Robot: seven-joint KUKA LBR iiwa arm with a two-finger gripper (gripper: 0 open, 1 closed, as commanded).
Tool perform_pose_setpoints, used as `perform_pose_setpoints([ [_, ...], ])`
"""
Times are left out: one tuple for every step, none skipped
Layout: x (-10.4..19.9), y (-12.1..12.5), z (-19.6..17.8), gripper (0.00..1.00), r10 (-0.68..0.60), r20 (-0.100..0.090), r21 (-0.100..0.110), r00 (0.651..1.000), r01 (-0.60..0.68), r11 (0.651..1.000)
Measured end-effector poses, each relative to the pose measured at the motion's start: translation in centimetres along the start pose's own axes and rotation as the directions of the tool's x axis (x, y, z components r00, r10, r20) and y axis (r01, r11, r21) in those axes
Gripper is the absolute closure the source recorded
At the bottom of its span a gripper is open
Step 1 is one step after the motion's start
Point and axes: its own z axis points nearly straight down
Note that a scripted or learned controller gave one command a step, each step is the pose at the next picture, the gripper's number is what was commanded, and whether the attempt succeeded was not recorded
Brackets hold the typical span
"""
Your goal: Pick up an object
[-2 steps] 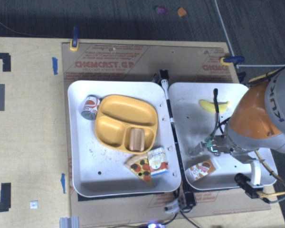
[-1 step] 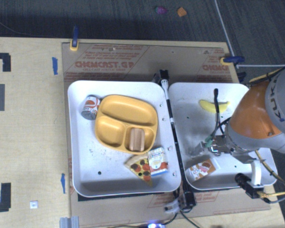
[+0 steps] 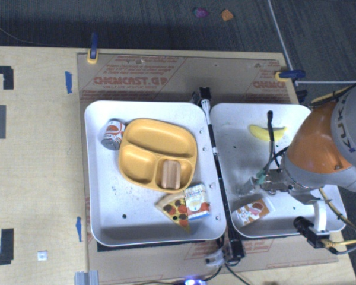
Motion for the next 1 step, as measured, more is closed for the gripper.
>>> perform_pose_setpoints([
  [0.11, 0.0, 0.02, 0.0, 0.001, 0.002, -0.001, 1.0, -0.001, 1.0],
])
